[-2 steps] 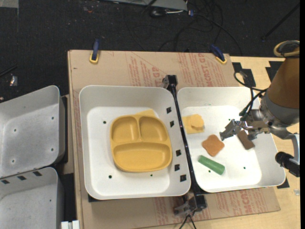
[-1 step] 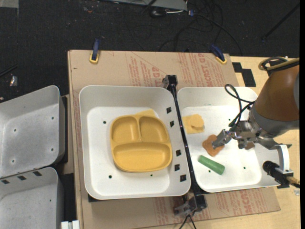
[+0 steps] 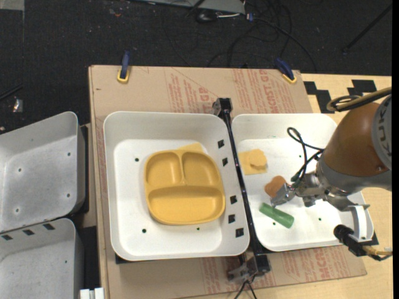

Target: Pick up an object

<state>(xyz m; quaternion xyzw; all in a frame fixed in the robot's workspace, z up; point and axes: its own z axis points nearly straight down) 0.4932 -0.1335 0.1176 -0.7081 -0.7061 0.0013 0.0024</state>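
Note:
The right bin (image 3: 324, 237) holds a pale yellow block (image 3: 253, 162), a small brown lump (image 3: 274, 184) and a green cylinder (image 3: 277, 216). My gripper (image 3: 282, 195) reaches in from the right and sits low in this bin, right beside the brown lump and just above the green cylinder. Its metal tips lie between those two objects. The arm's orange band (image 3: 355, 147) hangs over the bin's right half and hides part of the floor there. In the left bin (image 3: 124, 167) lies a yellow divided plate (image 3: 184, 187).
A black divider rail (image 3: 234, 173) runs between the two bins. Black cables (image 3: 299, 143) loop over the right bin near the wrist. Grey metal trays (image 3: 37, 167) stand at the left of the bench. Clamps (image 3: 124, 73) hold the cardboard base at the back.

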